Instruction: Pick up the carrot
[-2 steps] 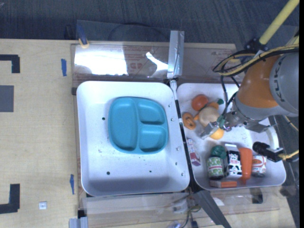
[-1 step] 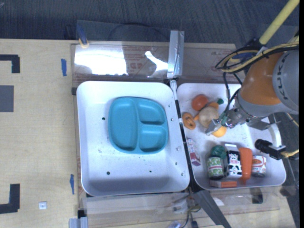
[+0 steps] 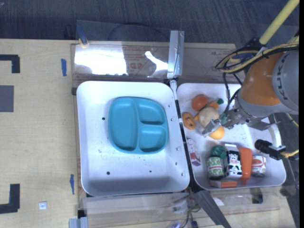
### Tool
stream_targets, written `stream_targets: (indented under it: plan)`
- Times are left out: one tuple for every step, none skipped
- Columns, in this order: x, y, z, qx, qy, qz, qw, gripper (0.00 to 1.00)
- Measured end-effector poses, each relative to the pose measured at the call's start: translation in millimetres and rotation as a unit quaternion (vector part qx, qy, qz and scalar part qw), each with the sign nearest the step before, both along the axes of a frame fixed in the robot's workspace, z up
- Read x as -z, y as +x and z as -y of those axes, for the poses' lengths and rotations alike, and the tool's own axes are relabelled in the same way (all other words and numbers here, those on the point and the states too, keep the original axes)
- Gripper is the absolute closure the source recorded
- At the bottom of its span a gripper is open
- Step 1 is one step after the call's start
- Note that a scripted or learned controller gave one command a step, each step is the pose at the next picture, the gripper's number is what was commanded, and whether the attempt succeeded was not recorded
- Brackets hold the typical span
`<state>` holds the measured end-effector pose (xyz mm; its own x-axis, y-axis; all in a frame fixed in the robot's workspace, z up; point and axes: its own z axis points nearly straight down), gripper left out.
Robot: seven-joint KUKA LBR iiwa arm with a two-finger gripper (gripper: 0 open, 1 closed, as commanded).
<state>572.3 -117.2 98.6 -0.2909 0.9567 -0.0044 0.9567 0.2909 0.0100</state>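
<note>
The long orange carrot point(image 3: 245, 163) is seen near the front of the right shallow white bin point(image 3: 278, 177), standing roughly upright in the view, its lower end close to the bin's front wall. It is hemmed in on both sides: a small black-and-white carton point(image 3: 233, 164) lies touching or just beside it on one side, and a red-and-white can point(image 3: 258, 166) on the other. Beyond the carton, a green-labelled can point(image 3: 216, 167) with a dark green lump point(image 3: 218, 151) above it is found, and a small flat red-orange piece point(image 3: 223, 184) lies along the front wall.

The end effector point(image 3: 214, 125) is located further back in the same bin, well apart from the carrot, above a cluster of a beige rounded object point(image 3: 207, 114), a yellow-orange fruit point(image 3: 218, 133), a red tomato-like ball point(image 3: 200, 101) and an orange ring-shaped piece point(image 3: 189, 121). Whether its fingers are spread or closed cannot be told.

In the left white bin point(image 3: 90, 141), a blue sectioned plastic plate point(image 3: 137, 125) is seen. Both bins are carried by the light wooden desk point(image 3: 33, 127).
</note>
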Motion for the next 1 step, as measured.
stream_targets:
  plan:
    - [11.4, -30.9, -7.0, 0.02, 0.0002, -0.002, 0.9998, 0.0]
